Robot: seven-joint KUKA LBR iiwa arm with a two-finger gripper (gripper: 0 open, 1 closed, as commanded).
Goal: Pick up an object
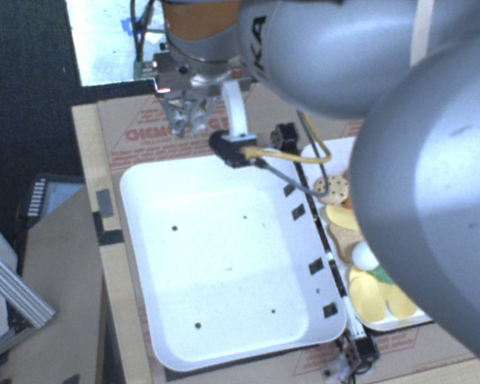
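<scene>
Looming nearest the lens, the grey arm (pixel 442 198) is covering most of the right bin (pixel 399 322), leaving just a strip of it showing. In that strip several small things are lying close together: two yellow rounded pieces (pixel 377 293), a white egg-like ball (pixel 363 257) with a bit of green beside it, and a tan disc with dark dots (pixel 334 185). They are looking light, smooth and rounded, probably hard plastic, so a pinch across the narrow middle of one yellow piece would likely be holding best; the ball may be slipping out. Beyond them the left bin (pixel 224 262) is lying broad and white. Farthest off, past that bin's far rim, the gripper (pixel 187 118) is hanging over the brown board; whether its tips are spread or closed I cannot tell, and nothing is showing between them.
</scene>
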